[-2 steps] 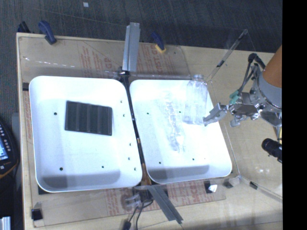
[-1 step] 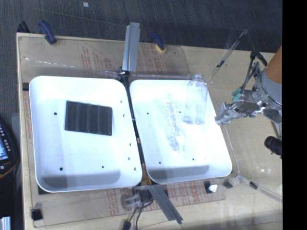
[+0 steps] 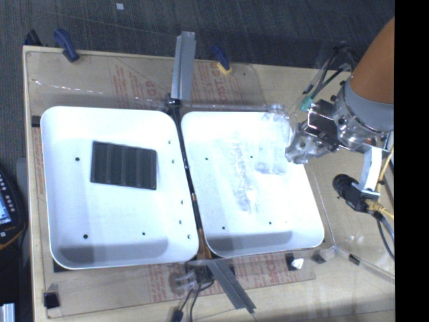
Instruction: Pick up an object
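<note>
Gripper: the gripper (image 3: 298,149) sits at the right rim of the right bin (image 3: 221,243), up near its far right corner. Honestly can't tell how it's set, the tip is just a pale blur against the white.

Arm: the grey arm (image 3: 365,109) with the orange band comes in from the right and is tilted over the bin edge, cables hanging off the wrist.

Object: the only clear candidate is a dark ribbed rectangular pad (image 3: 124,166) lying flat in the left bin (image 3: 60,247), toward its far left part. It's well apart from the gripper, with a whole bin between them.

Right bin contents: there's something see-through and crinkly (image 3: 271,146), maybe a clear plastic piece, just beside the gripper. Too washed out to say what it is or whether the gripper touches it.

Progress: looks like nothing is picked up yet. The pad is untouched on the bin floor, so the reach, the grasp and the lift all look like they're left to do.

In the way: the divider bar (image 3: 181,136) between the bins and both raised rims lie between the gripper and the pad.

Other stuff: blue clamps (image 3: 67,45) on the far edge of the board, and a black device (image 3: 8,210) at the left edge.
</note>
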`<state>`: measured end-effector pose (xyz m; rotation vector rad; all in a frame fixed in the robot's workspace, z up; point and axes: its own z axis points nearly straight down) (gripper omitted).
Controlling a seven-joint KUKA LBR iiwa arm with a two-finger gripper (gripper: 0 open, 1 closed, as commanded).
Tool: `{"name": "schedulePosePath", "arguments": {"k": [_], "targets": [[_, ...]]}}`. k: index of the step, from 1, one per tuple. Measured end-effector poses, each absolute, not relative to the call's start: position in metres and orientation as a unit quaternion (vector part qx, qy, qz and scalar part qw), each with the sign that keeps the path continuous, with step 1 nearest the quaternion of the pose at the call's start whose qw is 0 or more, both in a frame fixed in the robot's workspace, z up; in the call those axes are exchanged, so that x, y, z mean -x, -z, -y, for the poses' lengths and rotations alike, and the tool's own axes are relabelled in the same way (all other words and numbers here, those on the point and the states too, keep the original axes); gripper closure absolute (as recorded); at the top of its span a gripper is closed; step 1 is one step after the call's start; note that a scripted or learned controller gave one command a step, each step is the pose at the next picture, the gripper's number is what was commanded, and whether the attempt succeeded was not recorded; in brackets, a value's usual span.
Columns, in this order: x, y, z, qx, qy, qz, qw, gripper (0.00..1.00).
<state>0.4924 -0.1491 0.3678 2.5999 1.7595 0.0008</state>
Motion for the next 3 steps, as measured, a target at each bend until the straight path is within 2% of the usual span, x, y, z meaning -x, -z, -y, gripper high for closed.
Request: {"name": "schedulePosePath", "arguments": {"k": [1,2,3], "targets": [[-0.491,-0.328,0.118,-0.925,0.0018,-0.38,-0.002,1.0],[-0.519,-0.349,0.057,-0.95,0.0009,-0.312,0.0,1.0],[-0.477,-0.371,0.05,-0.922,0.0012,-0.387,-0.001,1.0]]}}
